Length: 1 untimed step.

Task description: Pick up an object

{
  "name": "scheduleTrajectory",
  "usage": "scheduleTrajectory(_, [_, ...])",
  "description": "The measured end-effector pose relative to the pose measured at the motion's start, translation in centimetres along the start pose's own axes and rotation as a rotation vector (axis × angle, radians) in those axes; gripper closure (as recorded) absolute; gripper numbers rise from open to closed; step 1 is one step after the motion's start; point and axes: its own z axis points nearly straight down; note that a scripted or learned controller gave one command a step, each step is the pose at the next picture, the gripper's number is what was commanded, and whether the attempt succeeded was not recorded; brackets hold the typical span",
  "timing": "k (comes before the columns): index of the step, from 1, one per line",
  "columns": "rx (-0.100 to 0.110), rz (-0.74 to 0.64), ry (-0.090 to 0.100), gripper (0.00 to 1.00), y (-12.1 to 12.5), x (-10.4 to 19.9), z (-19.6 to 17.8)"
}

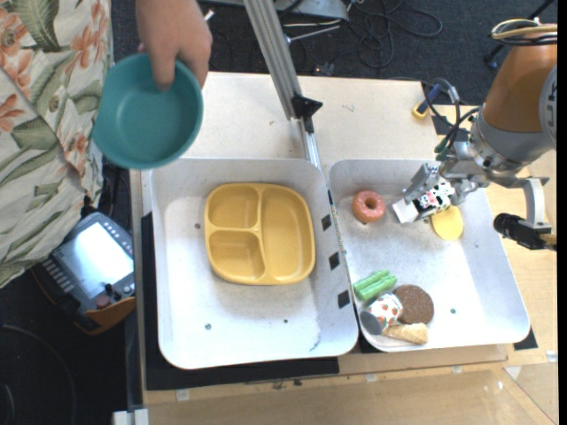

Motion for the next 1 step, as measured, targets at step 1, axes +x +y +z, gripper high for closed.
scheduleTrajectory(1, [0.000, -0.001, -0.001, 0.00, 0.00, 0.00, 0.00])
